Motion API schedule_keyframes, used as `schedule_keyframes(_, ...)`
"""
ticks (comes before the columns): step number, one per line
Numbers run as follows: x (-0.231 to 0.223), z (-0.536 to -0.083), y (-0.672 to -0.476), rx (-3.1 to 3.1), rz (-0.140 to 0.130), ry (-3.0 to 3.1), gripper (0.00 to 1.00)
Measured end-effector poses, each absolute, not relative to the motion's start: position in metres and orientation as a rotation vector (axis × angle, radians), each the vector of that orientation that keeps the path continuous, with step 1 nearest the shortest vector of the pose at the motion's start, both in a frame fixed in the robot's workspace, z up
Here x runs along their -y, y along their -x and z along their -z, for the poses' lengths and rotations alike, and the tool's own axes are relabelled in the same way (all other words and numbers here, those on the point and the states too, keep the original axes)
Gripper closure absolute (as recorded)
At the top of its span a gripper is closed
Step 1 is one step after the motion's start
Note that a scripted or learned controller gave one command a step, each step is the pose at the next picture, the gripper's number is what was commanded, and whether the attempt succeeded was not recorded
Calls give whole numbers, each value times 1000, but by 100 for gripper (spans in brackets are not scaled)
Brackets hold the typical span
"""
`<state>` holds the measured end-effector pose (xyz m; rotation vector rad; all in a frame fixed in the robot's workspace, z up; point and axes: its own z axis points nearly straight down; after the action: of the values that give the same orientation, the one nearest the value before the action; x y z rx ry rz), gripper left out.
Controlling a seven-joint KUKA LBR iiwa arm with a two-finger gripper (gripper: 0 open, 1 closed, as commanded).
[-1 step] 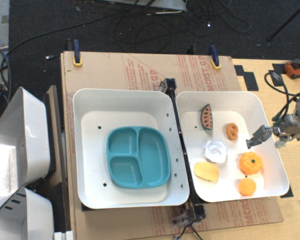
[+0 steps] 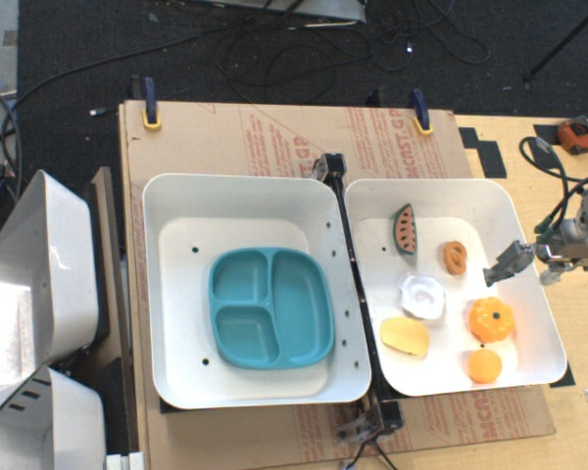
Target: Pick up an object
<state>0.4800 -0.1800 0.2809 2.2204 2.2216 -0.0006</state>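
The gripper (image 2: 510, 260) shows at the right rim of the right bin (image 2: 529, 225), a dark grey part jutting in over the white wall from the arm that reaches in from the right; whether it is open or closed cannot be told at this size and angle, and nothing can be seen held in it. It hangs above the bin's edge, not down among the objects, which suggests it is poised to choose a target and has not committed to one. Nearest to it lies the orange pumpkin (image 2: 491, 319), just below and toward the bin's middle, with a small round orange fruit (image 2: 484, 365) beyond it near the front wall. A brown ring-shaped pastry (image 2: 455, 257) sits to the gripper's left, a white cup-like piece (image 2: 422, 297) lies near the centre, a yellow wedge (image 2: 405, 336) is just beside that, and a watermelon slice (image 2: 404, 228) rests toward the back left. The pieces lie mostly apart, probably scattered so that each can be grasped without nudging a neighbour. The left bin (image 2: 167, 204) holds only a teal divided plate (image 2: 271, 307), flat in its middle, likely a place for sorting. Both bins rest side by side on a cardboard-covered table (image 2: 274, 130), its sheet clamped at the back, presumably to keep it from shifting.
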Motion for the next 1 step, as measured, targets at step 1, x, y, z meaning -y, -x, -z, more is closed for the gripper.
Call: schedule_keyframes(1,177,-236,-486,-2223,3,-2224,0)
